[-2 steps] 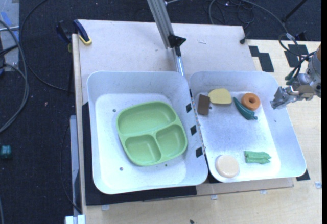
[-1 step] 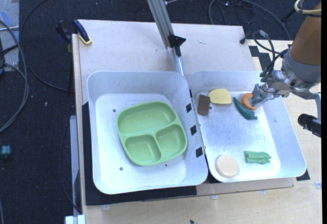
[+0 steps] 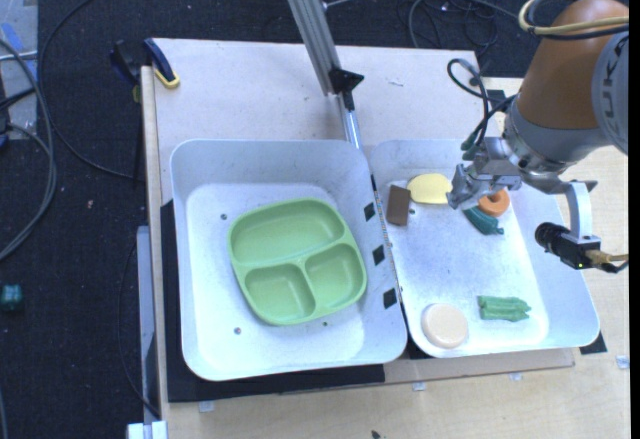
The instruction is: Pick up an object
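My gripper (image 3: 474, 191) hangs low over the back of the right bin (image 3: 560, 322). Directly beside it on the right lies a small orange and teal object (image 3: 491, 212), partly covered by the gripper body. A yellow rounded piece (image 3: 430, 188) sits just left of the gripper, with a brown block (image 3: 398, 205) beyond it against the bin's left wall. Toward the front of this bin lie a green object (image 3: 503, 308) and a cream round disc (image 3: 445, 325).
The left bin (image 3: 200, 227) holds a green divided plate (image 3: 297, 259). A slanted metal pole (image 3: 312, 12) runs down to the gap between the bins. A black cable (image 3: 475, 87) hangs by the arm's wrist.
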Action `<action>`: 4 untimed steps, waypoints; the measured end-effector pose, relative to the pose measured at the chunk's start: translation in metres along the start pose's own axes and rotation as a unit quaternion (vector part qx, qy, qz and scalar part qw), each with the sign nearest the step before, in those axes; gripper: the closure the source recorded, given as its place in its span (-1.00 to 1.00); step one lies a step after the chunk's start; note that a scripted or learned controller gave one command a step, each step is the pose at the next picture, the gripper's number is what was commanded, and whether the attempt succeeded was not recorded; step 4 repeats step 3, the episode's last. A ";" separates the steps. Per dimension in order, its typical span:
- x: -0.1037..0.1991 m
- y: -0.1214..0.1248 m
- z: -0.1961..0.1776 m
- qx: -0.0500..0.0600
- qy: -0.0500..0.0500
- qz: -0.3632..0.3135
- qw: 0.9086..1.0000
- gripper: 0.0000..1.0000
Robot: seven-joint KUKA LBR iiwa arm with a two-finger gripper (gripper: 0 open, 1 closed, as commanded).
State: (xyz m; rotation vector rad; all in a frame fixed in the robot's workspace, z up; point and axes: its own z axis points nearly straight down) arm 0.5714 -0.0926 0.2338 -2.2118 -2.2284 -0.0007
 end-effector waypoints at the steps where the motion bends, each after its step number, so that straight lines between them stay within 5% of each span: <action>1: 0.058 0.007 0.010 0.000 0.000 0.000 1.000 1.00; 3: 0.158 0.030 0.023 -0.001 0.000 0.000 1.000 1.00; 4: 0.158 0.030 0.023 -0.001 0.000 0.000 1.000 1.00</action>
